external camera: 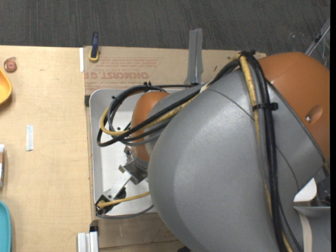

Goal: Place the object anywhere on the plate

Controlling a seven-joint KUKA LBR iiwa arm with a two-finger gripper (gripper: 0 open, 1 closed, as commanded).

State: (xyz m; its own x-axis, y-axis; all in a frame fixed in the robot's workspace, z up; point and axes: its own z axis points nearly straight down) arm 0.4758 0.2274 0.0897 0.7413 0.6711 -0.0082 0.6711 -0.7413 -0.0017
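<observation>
The grey arm [226, 161] reaches in from the right and covers most of the white bin [100, 119], whose left wall and a strip of floor show. Its orange wrist band [144, 112] hangs over the bin, looped by black and yellow cables [113, 125]. Below the band a grey metal part of the gripper [134, 169] points down into the bin; its tip is hidden. The bare strip of bin floor holds no object or plate. A teal rounded edge [3, 227] at the bottom left could be a plate; I cannot tell.
The bin rests on brown cardboard [126, 67] held by a blue and yellow clamp [94, 49]. A grey post [195, 56] stands behind the bin. On the wooden bench to the left lie a yellow-orange dish edge [4, 88], a small pink disc [9, 64] and a white strip [29, 138].
</observation>
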